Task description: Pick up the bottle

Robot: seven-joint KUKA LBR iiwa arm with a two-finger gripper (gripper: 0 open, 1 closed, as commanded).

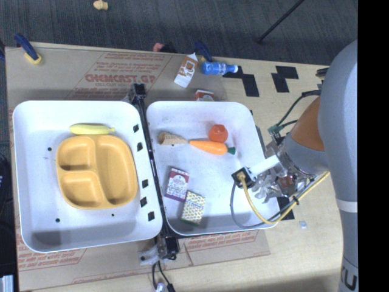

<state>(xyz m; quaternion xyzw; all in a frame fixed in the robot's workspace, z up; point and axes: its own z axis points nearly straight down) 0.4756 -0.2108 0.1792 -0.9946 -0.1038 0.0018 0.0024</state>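
Observation:
The bottle (214, 69) is small and blue with a pale cap end. It lies on its side on the cardboard behind the right bin (243, 111), outside both bins. My gripper (268, 187) hangs over the right bin's right rim, low in the view and well away from the bottle. A yellow cable loops beneath it. Nothing shows held in the gripper.
The right bin holds a carrot (209, 146), a red tomato (219, 132), a tan cone-like piece (172, 140) and two small boxes (177, 184) (193, 207). The left bin (24, 181) holds a yellow divided plate (96, 169) and a banana (91, 129). A small carton (186, 71) lies beside the bottle.

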